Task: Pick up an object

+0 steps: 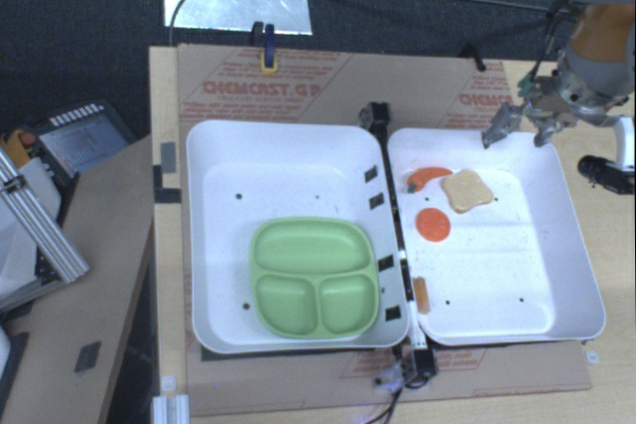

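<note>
Where the arm (601, 25) reaches in at the right bin's (556, 313) far right corner, the gripper (519, 131) hangs above the far rim, fingers spread, nothing between them. Toast (467, 190): tan, roughly square slice, flat near the far edge, long axis running diagonally toward the far left. Orange curved piece (428, 177) touching its left side, arched along the far edge. Red disc (432, 224) just nearer. Small orange stick (421, 294) against the left wall. Left bin (229, 174): green divided tray (313, 275) toward the near edge.

Glossy white plastic bins (497, 313) (smooth); matt green plastic tray (313, 275)
</note>
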Tool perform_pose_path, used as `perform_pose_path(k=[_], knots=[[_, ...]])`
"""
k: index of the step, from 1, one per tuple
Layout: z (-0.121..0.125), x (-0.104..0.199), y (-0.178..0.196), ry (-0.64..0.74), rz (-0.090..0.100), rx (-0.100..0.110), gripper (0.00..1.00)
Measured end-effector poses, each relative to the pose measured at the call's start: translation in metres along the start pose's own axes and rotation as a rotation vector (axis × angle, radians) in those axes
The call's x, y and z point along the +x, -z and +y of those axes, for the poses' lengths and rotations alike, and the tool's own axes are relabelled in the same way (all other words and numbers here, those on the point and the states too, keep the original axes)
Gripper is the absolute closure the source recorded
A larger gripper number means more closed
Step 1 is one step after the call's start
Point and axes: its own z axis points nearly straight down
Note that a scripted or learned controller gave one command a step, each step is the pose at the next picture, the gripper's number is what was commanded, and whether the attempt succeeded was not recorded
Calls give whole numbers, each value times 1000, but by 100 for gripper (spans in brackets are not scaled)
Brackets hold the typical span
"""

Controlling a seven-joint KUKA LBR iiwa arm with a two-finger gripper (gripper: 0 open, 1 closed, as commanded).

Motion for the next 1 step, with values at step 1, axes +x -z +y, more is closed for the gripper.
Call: perform_pose_path(k=[1], knots=[[2,0,6,2,-2,-10,0]])
